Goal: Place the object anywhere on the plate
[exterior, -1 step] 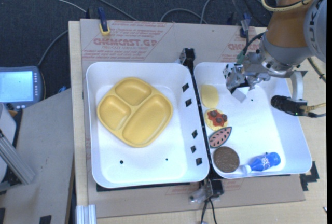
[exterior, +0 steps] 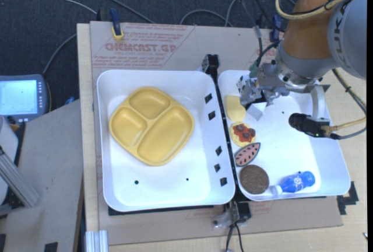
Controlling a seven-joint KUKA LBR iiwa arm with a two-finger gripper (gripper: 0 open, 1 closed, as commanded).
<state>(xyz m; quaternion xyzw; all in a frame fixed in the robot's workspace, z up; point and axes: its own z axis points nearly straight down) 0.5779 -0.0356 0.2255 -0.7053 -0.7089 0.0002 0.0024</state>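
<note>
Hovering over the upper left part of the right bin (exterior: 326, 157), the tool (exterior: 252, 93) is sitting just above and beside a pale yellow toy food piece (exterior: 234, 108), and whether it is clenched or released cannot be told from this slant. No object is showing in its grip, so the task's thing is judged to be lying among the toys ranged down that bin's left wall: the yellow piece, then a pizza slice (exterior: 242, 133), a watermelon slice (exterior: 246, 153), a brown round cookie (exterior: 254, 179) and a blue bottle (exterior: 294, 182) at the near edge. The yellow divided plate (exterior: 151, 125) is resting in the left bin (exterior: 116, 186), lying well to the left of the tool across the divider between the bins. Around the plate the white floor is lying bare, giving room for a drop. Both bins are sitting on a cardboard sheet (exterior: 145, 41) on the table.
</note>
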